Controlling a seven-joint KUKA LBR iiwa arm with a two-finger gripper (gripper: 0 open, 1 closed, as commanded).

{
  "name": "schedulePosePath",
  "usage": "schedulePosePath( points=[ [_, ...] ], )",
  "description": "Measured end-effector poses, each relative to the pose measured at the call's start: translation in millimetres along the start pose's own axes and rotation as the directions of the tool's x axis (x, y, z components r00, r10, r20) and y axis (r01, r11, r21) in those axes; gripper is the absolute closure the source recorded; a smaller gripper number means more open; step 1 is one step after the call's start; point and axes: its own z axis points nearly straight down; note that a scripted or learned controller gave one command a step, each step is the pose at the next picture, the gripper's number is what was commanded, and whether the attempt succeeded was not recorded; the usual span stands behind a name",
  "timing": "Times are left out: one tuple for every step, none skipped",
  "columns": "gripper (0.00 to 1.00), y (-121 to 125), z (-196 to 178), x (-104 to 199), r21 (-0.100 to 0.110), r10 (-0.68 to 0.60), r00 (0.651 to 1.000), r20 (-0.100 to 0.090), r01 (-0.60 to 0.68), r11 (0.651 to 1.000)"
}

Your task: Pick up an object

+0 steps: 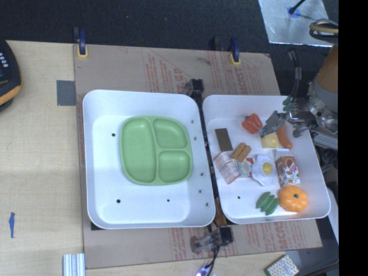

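Green divided plate [156, 150] alone in left bin [98, 206]. Toy food crowded in right bin [322, 209]: brown block [223, 138], wrapper [231, 168], red pepper [252, 123], fried egg [265, 169], orange pumpkin [293, 199]. Gripper [278, 123] low just beside the pepper, jaws spread, grasping nothing. Approach step, apparently; next, centring over one piece and clenching.

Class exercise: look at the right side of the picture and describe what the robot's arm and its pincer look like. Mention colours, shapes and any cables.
The arm comes in from the right as a bulky, rounded body, orange-brown at the top and grey metal below. Its wrist is silvery-grey with dark parts, and a thin dark cable or rod rises above it. The pincer has slim, pale metallic fingers with a pointed look. No markings can be made out.
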Motion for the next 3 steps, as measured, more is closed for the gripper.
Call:
schedulePosePath(
  points=[
    [0.0,21.8,112.0,-36.7,0.006,0.001,1.0,0.001,-0.001,1.0],
    [0.0,101.8,121.0,-32.4,-0.008,-0.002,1.0,0.001,0.002,1.0],
    [0.0,24.6,139.7,32.8,-0.014,-0.004,1.0,0.007,0.004,1.0]
  ],
)
